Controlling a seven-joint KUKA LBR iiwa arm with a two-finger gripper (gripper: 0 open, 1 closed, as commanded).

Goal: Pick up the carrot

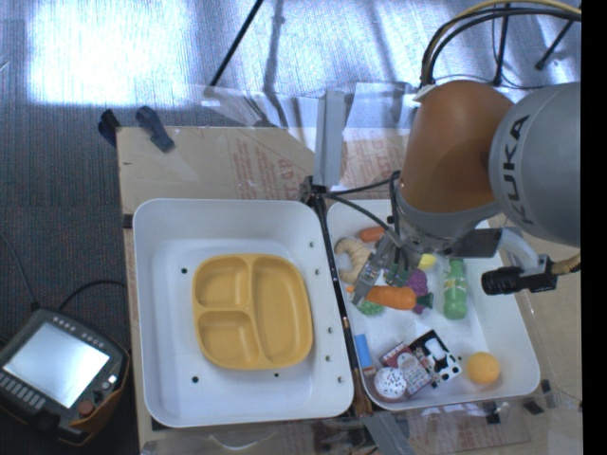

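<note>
The carrot (pixel 391 298) is orange and lies on its side in the right bin (pixel 512 349), near the bin's middle left. My gripper (pixel 385 265) hangs just above the carrot's left end, with its grey fingers (pixel 372 271) pointing down toward it. The fingers stand slightly apart and nothing sits between them. The arm's orange band and grey wrist cover the bin's upper part.
The left bin (pixel 161 254) holds a yellow divided plate (pixel 252 310). Around the carrot lie a green bottle (pixel 456 288), purple grapes (pixel 417 281), a beige piece (pixel 353 251), an orange ball (pixel 483 369), a small milk carton (pixel 429 358) and a blue item (pixel 365 352).
</note>
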